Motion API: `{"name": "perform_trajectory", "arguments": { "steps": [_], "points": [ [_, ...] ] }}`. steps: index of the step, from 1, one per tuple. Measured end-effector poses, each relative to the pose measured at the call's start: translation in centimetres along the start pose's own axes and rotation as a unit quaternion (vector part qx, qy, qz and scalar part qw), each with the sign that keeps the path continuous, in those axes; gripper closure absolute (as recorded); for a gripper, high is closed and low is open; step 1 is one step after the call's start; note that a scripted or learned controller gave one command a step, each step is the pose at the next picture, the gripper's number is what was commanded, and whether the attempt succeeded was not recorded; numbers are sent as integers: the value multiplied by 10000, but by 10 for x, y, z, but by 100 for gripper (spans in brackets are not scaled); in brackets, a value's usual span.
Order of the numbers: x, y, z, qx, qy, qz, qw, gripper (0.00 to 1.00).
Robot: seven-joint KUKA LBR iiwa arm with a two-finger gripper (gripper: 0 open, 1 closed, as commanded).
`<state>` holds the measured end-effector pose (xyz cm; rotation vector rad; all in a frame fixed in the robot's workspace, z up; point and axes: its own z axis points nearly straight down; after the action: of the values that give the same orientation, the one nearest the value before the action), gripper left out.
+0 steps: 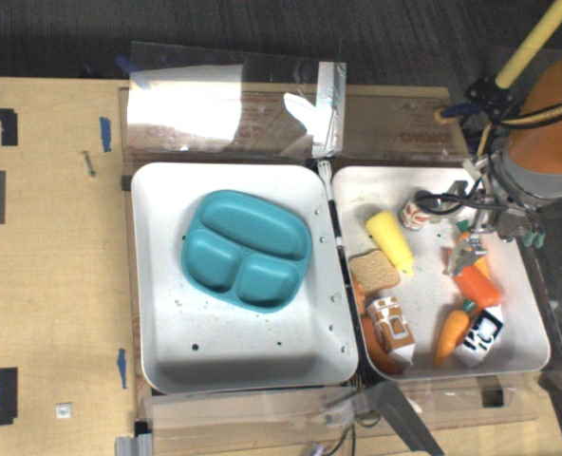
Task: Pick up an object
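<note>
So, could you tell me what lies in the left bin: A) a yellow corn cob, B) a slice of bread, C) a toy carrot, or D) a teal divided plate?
D: the teal divided plate lies alone in the left bin, while the corn, carrot and bread sit in the right bin.

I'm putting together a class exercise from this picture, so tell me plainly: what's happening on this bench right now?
A robot arm reaches in from the right over the right-hand bin, which holds small toy foods: a yellow corn cob, a slice of bread, a carrot, a small carton. Its gripper hangs low among them, just above an orange block. Nothing looks lifted yet. The left bin holds a teal divided plate.
</note>
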<state>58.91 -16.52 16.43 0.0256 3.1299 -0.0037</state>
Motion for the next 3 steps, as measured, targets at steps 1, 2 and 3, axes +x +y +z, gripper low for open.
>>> {"name": "perform_trajectory", "arguments": {
  "steps": [1, 2, 3],
  "points": [
    [67, -14, 73, -11, 22, 6, 10000, 0],
    [44, -33, 76, -7, -2, 427, 9991, 0],
    [93, -59, 74, -2, -28, 1105, 9939, 0]
  ]
}}
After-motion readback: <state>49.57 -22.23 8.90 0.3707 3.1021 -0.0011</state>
